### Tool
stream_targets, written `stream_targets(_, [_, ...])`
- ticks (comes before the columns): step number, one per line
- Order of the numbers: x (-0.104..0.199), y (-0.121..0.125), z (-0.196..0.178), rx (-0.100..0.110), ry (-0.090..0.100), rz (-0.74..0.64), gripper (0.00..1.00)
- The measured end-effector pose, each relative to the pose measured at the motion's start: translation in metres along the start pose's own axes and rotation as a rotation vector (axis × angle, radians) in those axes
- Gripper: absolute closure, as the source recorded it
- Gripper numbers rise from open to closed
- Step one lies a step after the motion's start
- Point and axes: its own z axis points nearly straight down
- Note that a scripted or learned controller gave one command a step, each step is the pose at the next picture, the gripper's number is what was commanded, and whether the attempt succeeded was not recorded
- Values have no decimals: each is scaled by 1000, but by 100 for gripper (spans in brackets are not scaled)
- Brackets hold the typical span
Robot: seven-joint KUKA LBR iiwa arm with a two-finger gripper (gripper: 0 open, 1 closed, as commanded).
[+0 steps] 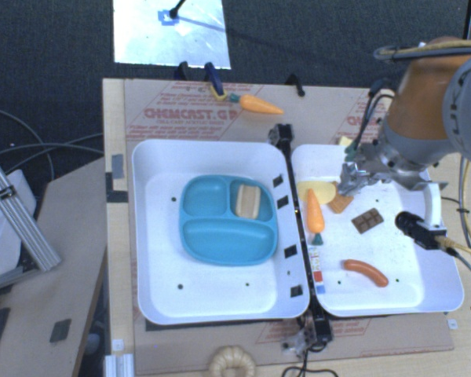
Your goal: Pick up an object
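Left bin (153,289) has a blue divided plate (226,230) with a slice of bread (247,201) sitting in its upper right compartment. Behind the bins a toy carrot (253,104) lies on the cardboard. In the right bin (424,293): another carrot (315,211) by the divider, a yellow cheese slice (320,189), a chocolate piece (367,221) and a sausage (366,272). The gripper (350,181) is low over a tan cracker-ish piece (341,203); can't tell if it's clenched or not.
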Motion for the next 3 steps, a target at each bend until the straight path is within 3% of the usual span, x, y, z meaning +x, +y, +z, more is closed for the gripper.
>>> stream_targets(2, [56,65,-10,0,0,1,100])
stream_targets(3, [47,71,5,3,-2,7,100])
